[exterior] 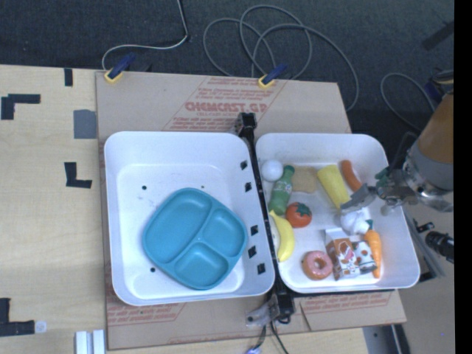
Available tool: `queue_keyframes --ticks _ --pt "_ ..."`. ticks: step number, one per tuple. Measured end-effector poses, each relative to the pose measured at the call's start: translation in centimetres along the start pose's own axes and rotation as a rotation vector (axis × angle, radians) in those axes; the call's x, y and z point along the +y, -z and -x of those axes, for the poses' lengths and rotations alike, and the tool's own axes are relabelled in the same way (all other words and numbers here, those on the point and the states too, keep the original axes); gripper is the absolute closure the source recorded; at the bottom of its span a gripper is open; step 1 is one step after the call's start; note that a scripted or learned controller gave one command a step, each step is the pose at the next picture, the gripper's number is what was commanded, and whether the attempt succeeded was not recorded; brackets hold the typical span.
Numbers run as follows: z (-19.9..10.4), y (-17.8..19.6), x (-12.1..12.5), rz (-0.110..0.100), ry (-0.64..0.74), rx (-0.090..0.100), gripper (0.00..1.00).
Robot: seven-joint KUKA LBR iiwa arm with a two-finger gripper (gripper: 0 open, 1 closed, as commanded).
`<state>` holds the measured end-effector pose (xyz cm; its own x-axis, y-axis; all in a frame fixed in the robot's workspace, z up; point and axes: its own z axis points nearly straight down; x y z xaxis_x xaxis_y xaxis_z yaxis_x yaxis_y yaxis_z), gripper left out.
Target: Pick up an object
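Note:
The right bin (391,161) holds several toy foods: a white ball (273,170), a green bottle (282,191), a yellow block (332,185), an orange sausage (351,175), a red tomato (299,214), a banana (284,237), a pink donut (318,265), a printed snack box (349,258) and a carrot (375,249). My gripper (363,202) reaches in from the right, low over the bin's right half. It hangs just above a small white object (355,220), between the sausage and the snack box. Nothing can be seen held in it.
The left bin (122,168) holds a blue divided plate (195,237). Both bins rest on a cardboard sheet (214,102) on the wooden bench. Cables loop on the dark floor behind. The arm's grey and orange body (435,153) stands over the right bin's right rim.

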<state>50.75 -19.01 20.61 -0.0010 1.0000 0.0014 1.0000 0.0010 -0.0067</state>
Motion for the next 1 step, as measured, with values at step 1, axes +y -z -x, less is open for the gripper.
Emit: queue_keyframes --ticks 1 --pt "-1.52 -10.65 -2.42 -0.003 0.000 0.002 0.00"
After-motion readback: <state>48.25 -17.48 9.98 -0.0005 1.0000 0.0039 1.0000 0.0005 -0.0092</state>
